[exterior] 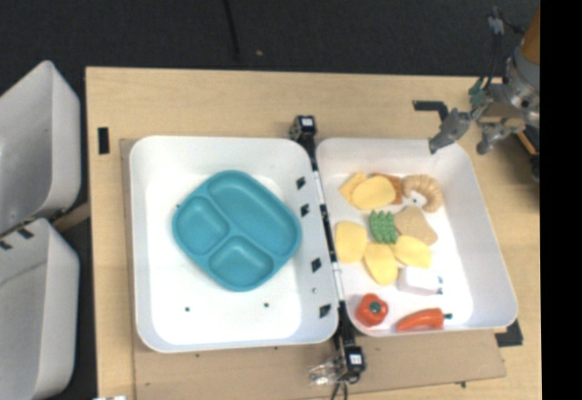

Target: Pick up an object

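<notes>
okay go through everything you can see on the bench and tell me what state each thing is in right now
Gripper: above the right bin's far rim, fingers apart, holding nothing.
Teal tray: flat in the left bin, compartments bare.
Toy foods: heaped in the right bin, untouched.
Red tomato: resting near that bin's front edge.

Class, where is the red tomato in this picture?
The red tomato lies in the right bin, near its front left corner by the divider between the bins, just left of the red chili pepper and below the yellow pieces.
</notes>
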{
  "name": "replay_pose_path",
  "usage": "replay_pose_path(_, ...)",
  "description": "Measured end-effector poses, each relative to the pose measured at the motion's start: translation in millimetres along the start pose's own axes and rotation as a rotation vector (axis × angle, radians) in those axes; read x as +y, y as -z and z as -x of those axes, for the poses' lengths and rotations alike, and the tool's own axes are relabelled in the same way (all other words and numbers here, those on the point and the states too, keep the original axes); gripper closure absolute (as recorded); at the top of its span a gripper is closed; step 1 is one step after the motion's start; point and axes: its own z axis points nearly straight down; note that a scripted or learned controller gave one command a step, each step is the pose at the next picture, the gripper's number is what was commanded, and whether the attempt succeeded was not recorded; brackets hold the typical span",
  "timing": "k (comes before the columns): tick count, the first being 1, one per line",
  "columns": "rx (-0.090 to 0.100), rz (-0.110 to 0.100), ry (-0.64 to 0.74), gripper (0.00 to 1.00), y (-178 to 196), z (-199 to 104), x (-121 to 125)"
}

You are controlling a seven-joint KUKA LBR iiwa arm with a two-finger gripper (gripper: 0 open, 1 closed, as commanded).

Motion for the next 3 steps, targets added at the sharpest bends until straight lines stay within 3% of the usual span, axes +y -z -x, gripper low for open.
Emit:
replay_pose_path(1, -0.002, 0.004, 0.004, 1.0, 11.7, 0.6, 0.9)
replay_pose_path(2, 0.001, -0.01, -0.001, 1.0, -177.4, 7.5, -17.3)
replay_pose_path(3, -0.001, -0.002, -0.001, 1.0, -144.3, -6.7, -14.0)
